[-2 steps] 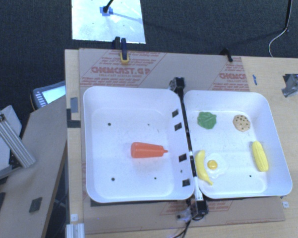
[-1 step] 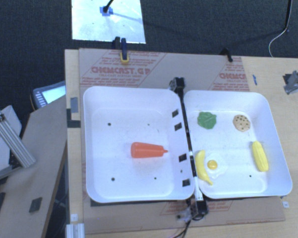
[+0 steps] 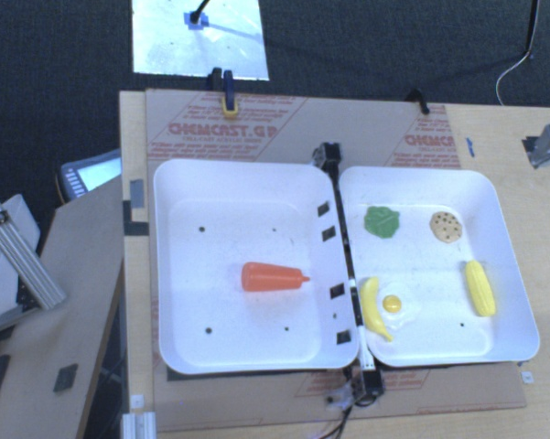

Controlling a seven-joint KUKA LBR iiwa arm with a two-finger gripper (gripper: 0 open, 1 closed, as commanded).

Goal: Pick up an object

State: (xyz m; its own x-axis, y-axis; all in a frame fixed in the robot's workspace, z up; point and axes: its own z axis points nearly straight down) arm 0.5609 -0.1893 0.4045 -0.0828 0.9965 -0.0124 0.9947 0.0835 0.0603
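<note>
The wooden bench [image 3: 494,126] carries two shallow white plastic bins, the left bin [image 3: 178,190] and the right bin [image 3: 503,236]. A smooth orange toy carrot [image 3: 273,277] lies alone in the left bin. The right bin holds a yellow corn cob [image 3: 479,287], a yellow banana [image 3: 373,307], a green leafy piece [image 3: 382,220], a speckled round cookie [image 3: 447,227] and a small fried egg [image 3: 393,305]. Nothing looks picked yet; I cannot tell the gripper's state. Next comes reaching down over one item, probably the isolated carrot.
</note>
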